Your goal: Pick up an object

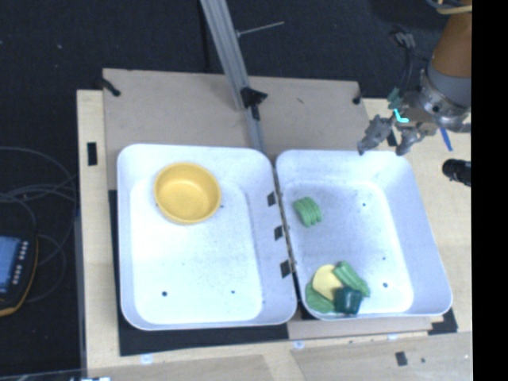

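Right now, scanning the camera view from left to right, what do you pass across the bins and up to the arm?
Yellow bowl in the left bin → small green object in the right bin → cluster of yellow and green items at that bin's near edge → gripper above its far right corner.

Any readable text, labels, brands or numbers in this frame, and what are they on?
None can be read.
The handheld device at the view's left edge has a lit screen, too small and blurred to make out.
The two white bins, the yellow bowl and the gripper show no markings.
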Tool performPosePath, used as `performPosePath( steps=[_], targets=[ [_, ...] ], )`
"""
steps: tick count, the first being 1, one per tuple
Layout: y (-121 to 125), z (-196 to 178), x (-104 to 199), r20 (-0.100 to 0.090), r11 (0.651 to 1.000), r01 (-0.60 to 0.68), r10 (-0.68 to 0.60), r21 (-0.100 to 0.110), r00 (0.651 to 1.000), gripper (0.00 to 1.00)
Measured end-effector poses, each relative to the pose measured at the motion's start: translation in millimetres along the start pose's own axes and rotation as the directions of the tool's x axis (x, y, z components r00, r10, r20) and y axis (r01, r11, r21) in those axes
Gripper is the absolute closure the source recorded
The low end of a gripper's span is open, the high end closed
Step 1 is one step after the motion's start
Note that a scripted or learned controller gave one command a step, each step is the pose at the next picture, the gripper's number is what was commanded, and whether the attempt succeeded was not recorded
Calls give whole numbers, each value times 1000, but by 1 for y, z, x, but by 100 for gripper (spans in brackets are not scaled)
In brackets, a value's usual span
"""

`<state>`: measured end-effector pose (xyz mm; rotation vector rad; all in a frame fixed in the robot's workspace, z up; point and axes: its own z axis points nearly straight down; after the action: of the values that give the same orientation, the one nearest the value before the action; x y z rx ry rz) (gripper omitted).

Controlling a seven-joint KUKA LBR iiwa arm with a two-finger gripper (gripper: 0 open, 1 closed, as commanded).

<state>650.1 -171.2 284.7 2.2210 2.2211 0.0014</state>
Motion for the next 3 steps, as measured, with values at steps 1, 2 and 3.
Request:
performPosePath(
  steps=[1, 2, 3],
  targets=[
    [0, 0, 0, 0, 1000, 0, 0, 0, 1000, 0],
    [1, 43, 3, 1, 1000, 0, 0, 4, 1000, 0],
    [-4, 101, -4, 0, 1000, -1, 1, 5, 1000, 0]
  ],
)
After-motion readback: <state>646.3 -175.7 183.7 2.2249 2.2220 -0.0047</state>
